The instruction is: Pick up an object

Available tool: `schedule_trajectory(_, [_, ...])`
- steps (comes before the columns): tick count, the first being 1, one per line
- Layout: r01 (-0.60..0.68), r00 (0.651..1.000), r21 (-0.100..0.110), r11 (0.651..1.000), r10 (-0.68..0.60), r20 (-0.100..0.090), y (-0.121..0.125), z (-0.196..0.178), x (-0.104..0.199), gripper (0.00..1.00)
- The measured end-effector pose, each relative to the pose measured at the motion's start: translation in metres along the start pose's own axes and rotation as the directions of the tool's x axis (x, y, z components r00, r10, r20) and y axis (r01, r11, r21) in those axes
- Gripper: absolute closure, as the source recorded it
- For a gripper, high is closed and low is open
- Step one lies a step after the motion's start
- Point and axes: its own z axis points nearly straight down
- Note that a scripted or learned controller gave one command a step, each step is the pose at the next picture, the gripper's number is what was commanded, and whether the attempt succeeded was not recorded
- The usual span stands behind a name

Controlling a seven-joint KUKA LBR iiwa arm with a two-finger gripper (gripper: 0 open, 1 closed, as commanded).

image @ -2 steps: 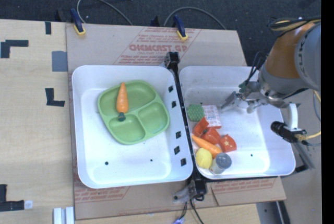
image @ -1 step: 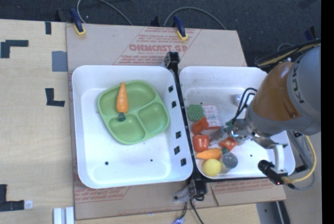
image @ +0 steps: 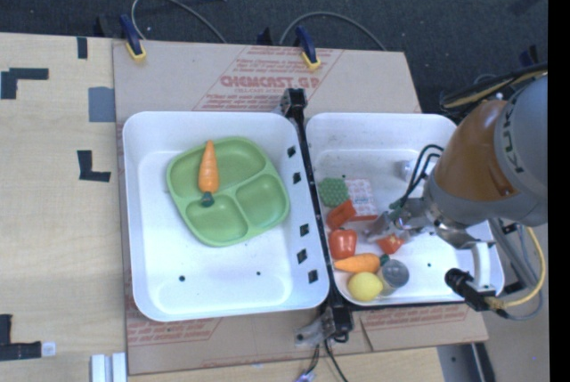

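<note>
- The gripper (image: 389,231) reaches in from the right and sits low over the right bin (image: 427,124), its fingers closed on a small red piece (image: 390,243); the grey arm (image: 494,162) with its orange band rises behind it.
- Count: two white bins, one green tray, two carrots, two red-orange peppers, one lemon, one green scrap, one pale packet, one grey disc, one red piece, two blue clamps.
- Left bin (image: 178,287): holds the tray (image: 236,198), a three-part plate that lies tilted in the bin's upper half. One carrot (image: 208,166) lies in the tray's upper-left compartment, tip up, with its dark green stem end at the bottom.
- The two bins touch along a black divider (image: 305,193) running down the middle.
- Right bin, left side: the green scrap (image: 333,191) is uppermost, with the packet (image: 361,192) just beside it on the right. Below them lies one pepper (image: 341,213), and below that the second pepper (image: 343,242).
- Near the bin's bottom edge the second carrot (image: 356,264) lies on its side, and the lemon (image: 364,286) touches it from below. The disc (image: 394,273) sits just right of the lemon.
- The red piece in the gripper is just right of the second pepper and above the disc.
- The clamps (image: 133,37) (image: 307,48) grip the top edge of the cardboard sheet (image: 267,77) under the bins.
</note>
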Motion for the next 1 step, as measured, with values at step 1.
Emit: schedule_trajectory(1, [0.003,1.000,0.008,1.000,-0.003,-0.006,0.0374,-0.0868,0.0625,1.00])
